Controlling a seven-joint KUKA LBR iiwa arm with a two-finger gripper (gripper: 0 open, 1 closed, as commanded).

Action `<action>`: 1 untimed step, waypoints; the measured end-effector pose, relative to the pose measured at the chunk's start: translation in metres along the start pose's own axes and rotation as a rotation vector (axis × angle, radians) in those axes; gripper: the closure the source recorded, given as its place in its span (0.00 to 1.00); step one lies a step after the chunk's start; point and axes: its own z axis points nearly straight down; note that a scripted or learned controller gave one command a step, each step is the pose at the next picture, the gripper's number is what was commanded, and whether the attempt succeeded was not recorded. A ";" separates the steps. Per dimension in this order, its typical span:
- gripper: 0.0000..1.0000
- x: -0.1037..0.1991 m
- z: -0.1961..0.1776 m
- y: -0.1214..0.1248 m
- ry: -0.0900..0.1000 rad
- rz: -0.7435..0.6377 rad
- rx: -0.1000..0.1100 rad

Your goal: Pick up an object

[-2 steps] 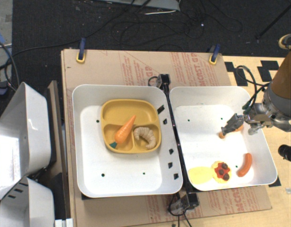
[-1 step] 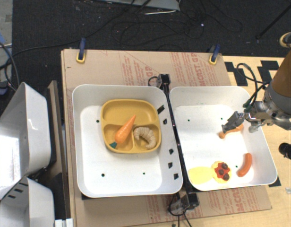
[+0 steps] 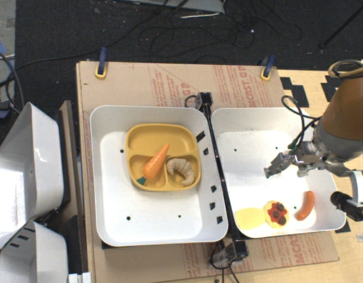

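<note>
In the right bin [image 3: 246,122], an orange-red sausage [image 3: 304,206] lies near the front right corner. Beside it are a small yellow tart topped with red berries [image 3: 277,213] and a flat pale-yellow disc [image 3: 249,218]. My gripper [image 3: 274,166] hangs over the middle of this bin, pointing left, above and behind the tart, with nothing visibly in it. In the left bin [image 3: 111,217], a yellow divided plate [image 3: 134,135] holds an orange carrot [image 3: 156,161] and a beige curled pastry-like piece [image 3: 181,168].
A black divider [image 3: 215,170] runs between the two bins. The bins rest on a cardboard-covered bench [image 3: 170,81] held by two clamps at the back. White containers [image 3: 28,158] stand off the bench's left side. Cables lie on the dark floor behind.
</note>
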 end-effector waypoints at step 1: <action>0.00 0.003 0.064 -0.002 0.001 0.001 0.003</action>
